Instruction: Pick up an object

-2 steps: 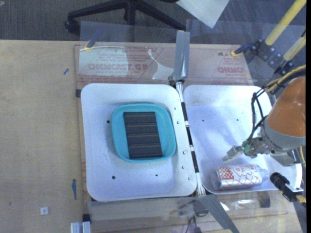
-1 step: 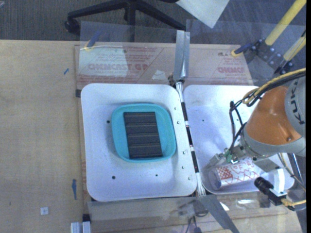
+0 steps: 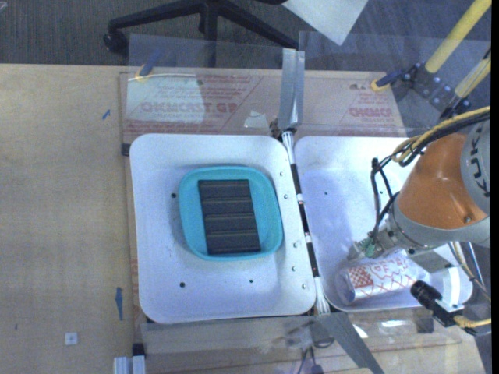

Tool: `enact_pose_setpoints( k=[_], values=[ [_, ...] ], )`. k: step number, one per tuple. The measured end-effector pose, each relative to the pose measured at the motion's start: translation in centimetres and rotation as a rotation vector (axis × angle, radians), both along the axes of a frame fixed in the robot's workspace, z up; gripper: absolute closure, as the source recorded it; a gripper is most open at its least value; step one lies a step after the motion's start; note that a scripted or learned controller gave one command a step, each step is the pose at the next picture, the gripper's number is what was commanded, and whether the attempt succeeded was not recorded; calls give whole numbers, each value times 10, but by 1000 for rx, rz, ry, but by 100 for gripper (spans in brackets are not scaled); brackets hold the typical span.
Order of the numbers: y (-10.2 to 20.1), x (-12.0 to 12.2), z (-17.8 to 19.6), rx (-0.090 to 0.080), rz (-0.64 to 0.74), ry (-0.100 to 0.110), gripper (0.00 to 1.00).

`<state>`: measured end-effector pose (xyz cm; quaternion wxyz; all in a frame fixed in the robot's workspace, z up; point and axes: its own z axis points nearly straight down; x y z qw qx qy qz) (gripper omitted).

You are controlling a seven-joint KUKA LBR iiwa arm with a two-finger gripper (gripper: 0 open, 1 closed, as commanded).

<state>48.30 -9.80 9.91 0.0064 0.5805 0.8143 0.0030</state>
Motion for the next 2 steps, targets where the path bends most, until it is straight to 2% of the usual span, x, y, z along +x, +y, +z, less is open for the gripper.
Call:
enact_pose_setpoints(
  k=[1,2],
  values=[
    [0,0,0,0,0,0,0],
    [-5,-2,-11,6,-322,7,0]
  ],
)
